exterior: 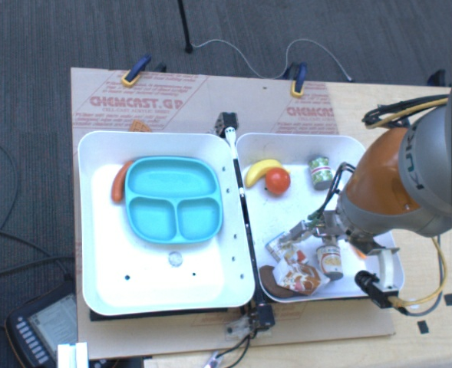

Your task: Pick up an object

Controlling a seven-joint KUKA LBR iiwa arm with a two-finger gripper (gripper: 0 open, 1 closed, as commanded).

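Objects lie in the right bin: a crinkled snack packet and a small jar near the front wall, a banana, tomato and can farther back. The gripper sits low just above packet and jar; jaw state cannot be determined. Step in hand appears to be the approach. Next move calls for closing on one item, then lifting straight up.

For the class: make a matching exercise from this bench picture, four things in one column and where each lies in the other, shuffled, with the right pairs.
Things
1. blue tray
2. banana
3. sausage
4. green can

Places
A. right bin, by its far wall
B. left bin, middle
C. beside the tomato
D. against the tray's left edge

Pairs: 1-B, 2-C, 3-D, 4-A
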